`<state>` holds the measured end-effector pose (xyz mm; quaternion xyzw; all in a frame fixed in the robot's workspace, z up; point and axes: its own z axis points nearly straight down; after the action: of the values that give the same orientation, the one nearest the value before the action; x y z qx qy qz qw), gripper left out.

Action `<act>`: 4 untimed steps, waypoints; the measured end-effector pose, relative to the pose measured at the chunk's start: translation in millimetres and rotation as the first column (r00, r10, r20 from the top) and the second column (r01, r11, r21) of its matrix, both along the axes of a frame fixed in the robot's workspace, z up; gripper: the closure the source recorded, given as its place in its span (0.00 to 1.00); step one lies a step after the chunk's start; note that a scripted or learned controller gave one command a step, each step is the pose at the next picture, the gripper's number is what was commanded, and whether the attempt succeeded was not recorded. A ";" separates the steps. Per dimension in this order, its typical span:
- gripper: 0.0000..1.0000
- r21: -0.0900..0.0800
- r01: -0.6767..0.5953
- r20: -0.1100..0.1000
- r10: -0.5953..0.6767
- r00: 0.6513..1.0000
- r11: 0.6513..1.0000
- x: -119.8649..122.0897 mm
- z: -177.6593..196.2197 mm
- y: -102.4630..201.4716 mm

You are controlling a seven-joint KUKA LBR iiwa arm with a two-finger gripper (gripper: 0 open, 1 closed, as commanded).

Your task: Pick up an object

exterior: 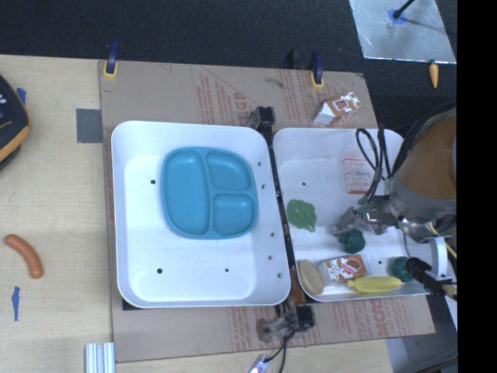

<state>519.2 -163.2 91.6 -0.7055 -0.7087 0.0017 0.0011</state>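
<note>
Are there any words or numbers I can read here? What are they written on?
None can be read.
Cardboard sheet under the bins: faint red printing, too blurred to read.
Small carton beyond the right bin: label too small to read.
Packet in the right bin: label too small to read.
Sticker on the right bin's floor: red print, too blurred to read.

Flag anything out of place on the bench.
Two items lie outside the bins: a sausage on the bare wood at the far left, and a small milk carton on its side on the cardboard behind the right bin. The blue divided plate sits flat in the left bin.
</note>
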 end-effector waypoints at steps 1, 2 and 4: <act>0.00 0.001 0.001 0.002 -0.001 1.000 1.000 119.8 0.7 -4.6; 0.00 0.000 0.001 0.000 -0.001 1.000 1.000 8.1 -0.1 -25.8; 1.00 0.001 -0.005 -0.002 0.005 1.000 1.000 -44.0 9.5 40.3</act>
<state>475.2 -122.9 101.1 -0.7039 -0.7103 0.0021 0.0021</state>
